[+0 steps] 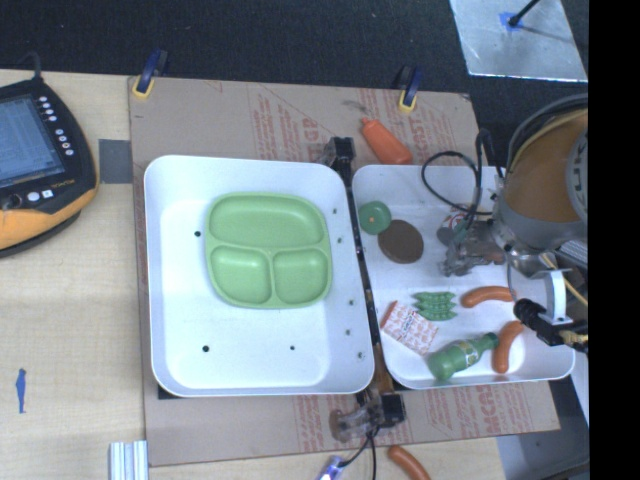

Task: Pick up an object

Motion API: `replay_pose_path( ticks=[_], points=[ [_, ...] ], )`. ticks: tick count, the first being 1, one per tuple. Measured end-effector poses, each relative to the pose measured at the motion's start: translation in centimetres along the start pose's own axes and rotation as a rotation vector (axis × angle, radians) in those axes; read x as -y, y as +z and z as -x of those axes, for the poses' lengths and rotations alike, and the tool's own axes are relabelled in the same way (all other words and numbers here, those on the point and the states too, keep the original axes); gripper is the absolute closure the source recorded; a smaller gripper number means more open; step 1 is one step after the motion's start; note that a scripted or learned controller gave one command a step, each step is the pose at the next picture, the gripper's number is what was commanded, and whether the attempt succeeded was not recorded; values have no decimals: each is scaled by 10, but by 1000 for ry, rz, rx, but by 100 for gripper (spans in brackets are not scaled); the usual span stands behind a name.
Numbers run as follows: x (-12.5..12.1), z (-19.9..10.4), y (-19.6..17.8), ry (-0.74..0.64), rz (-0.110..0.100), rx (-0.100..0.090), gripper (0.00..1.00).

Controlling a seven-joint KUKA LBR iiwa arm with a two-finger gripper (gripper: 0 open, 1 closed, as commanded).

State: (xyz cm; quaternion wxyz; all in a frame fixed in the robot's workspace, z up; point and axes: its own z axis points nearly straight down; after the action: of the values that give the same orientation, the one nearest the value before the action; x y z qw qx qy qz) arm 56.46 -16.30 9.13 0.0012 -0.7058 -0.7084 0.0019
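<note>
Jaws (462, 258) low in right bin (400, 183) — near brown disc (402, 241)

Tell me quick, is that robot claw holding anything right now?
Gripper: low over the right white bin, beside the brown round disc; whether it holds anything cannot be told.

Light: bright, even, from above
Glare: shiny white plastic bins (180, 268) look washed out
Shadows: soft, faint
Top of frame: dark floor
Sharpness: a bit fuzzy
</note>
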Motion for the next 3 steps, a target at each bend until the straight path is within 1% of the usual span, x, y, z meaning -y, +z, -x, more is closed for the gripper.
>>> replay_pose_path(
  ticks=[1, 2, 3],
  points=[
    [-49, 43, -87, -1, 3, 0, 100],
    [-11, 42, -122, 0, 1, -2, 100],
    [-11, 42, -122, 0, 1, -2, 0]
  ],
)
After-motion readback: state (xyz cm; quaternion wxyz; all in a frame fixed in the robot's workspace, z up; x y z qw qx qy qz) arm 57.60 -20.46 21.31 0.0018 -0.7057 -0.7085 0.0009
